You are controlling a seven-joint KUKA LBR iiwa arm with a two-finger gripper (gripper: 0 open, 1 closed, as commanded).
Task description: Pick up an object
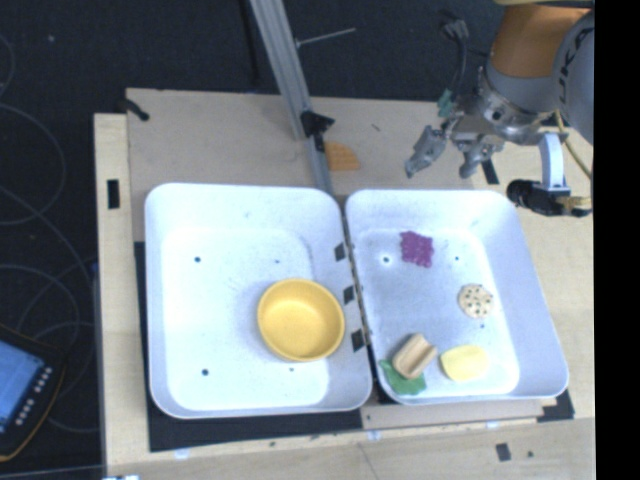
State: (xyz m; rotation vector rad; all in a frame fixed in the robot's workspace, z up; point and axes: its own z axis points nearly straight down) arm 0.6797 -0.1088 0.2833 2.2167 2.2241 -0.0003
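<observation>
Hand [446, 158] hangs above the right bin's [530, 268] far rim, fingers spread and carrying nothing — poised, seemingly, for a descent. Candidate objects lie below: purple piece [417, 248], speckled cookie [476, 301], yellow block [465, 362]. Yellow bowl [300, 319] occupies the left bin [180, 268].

Robotics lab test cell — not a home or shop. Plywood bench [220, 138] on dark floor, two white bins [180, 218] butted side by side, grey KUKA arm [530, 58] with orange band reaching in from the right. Aluminium mast [280, 58] bolted at the back, loose cables [40, 218] on the floor, teach pendant [20, 393] at lower left — research rig gear.
</observation>
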